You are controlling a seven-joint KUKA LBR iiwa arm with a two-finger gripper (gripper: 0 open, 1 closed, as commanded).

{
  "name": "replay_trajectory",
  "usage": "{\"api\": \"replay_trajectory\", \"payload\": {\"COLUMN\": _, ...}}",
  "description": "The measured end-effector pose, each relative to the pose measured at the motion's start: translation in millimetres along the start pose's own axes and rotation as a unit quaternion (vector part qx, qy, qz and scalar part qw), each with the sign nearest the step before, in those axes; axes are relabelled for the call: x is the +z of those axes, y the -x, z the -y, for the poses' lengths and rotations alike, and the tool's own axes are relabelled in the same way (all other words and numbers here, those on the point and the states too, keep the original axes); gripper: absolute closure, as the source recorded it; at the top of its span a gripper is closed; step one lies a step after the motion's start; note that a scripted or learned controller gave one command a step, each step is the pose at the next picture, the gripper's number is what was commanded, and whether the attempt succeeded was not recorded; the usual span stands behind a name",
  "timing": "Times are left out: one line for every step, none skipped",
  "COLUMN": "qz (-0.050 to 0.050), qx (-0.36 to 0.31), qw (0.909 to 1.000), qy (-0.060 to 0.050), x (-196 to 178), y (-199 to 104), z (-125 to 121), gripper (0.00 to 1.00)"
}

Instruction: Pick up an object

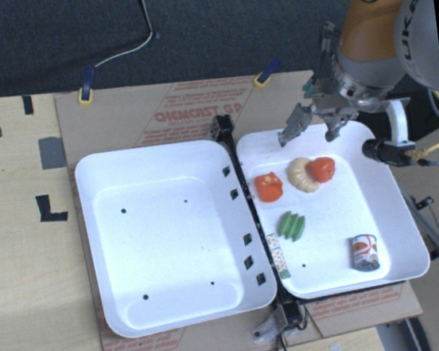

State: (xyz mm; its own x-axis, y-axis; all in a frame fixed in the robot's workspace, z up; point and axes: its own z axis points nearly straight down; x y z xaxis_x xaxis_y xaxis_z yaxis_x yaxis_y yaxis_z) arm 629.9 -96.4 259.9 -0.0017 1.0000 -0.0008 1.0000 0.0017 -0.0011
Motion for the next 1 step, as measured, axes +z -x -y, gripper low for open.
{"api": "replay_trajectory", "payload": {"qz": 0.001, "qx": -0.001, "qw": 1.0000, "qy": 0.008, "x": -180.5, "y": -17.9, "z": -5.8, "gripper": 0.00}}
